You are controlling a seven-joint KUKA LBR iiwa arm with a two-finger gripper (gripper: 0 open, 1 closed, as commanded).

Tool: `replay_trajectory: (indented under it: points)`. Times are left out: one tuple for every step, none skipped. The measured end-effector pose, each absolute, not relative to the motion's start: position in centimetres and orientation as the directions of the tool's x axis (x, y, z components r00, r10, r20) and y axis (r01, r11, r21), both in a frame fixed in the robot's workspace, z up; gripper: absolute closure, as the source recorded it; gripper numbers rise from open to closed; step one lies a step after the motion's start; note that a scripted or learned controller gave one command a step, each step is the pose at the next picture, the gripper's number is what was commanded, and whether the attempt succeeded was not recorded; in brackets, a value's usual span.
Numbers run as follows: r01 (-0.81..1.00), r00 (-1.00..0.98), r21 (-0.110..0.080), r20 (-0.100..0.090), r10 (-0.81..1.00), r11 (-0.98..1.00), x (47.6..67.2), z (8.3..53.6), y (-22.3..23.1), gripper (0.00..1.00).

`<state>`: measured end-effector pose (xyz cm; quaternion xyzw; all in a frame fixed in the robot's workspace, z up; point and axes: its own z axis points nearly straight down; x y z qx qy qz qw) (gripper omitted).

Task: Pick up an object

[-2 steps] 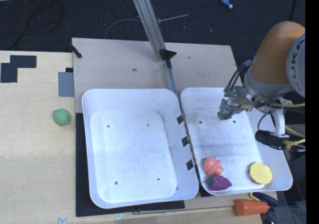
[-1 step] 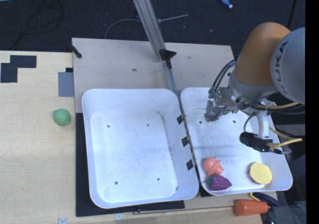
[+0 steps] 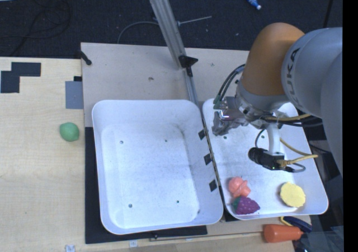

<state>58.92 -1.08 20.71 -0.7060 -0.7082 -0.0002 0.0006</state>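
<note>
My gripper hangs over the upper left part of the right bin, close to the divider between the two bins. I see nothing between its fingers, and the arm's wrist hides how they stand. Near the right bin's front edge lie a pink-orange toy, a purple grape bunch just below it, and a yellow round object to their right. All three are well below the gripper in the view and apart from it.
The left bin sits beside the right one. A green ball rests on the bench at far left. An orange object lies outside the right bin's front edge. A metal rail slants in from the top.
</note>
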Motion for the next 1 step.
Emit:
replay_trajectory:
  points:
    - [1.0, -0.004, -0.001, 0.001, 1.0, 0.004, 59.09, 20.6, 4.42, 1.0]
